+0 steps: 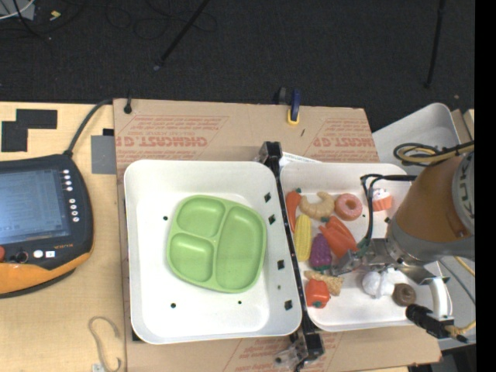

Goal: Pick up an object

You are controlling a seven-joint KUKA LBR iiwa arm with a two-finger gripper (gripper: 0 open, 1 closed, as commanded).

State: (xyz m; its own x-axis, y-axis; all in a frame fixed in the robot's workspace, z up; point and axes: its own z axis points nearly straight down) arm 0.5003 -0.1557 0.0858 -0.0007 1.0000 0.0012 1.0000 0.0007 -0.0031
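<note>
Your arm (434, 208) reached in from the right over the right bin (341, 322), and the gripper (358, 259) sat low among the toy food there. You could not tell how its jaws stood. Just beside it lay a purple piece (320, 252), corn (303, 235), an orange pepper (338, 236) and a white lump (377, 284). The left bin (147, 285) held a green plate (216, 243).

Green divided plate (216, 243) — teach pendant (39, 219)

1 fixed camera looks down at a slant on both bins (139, 208).
</note>
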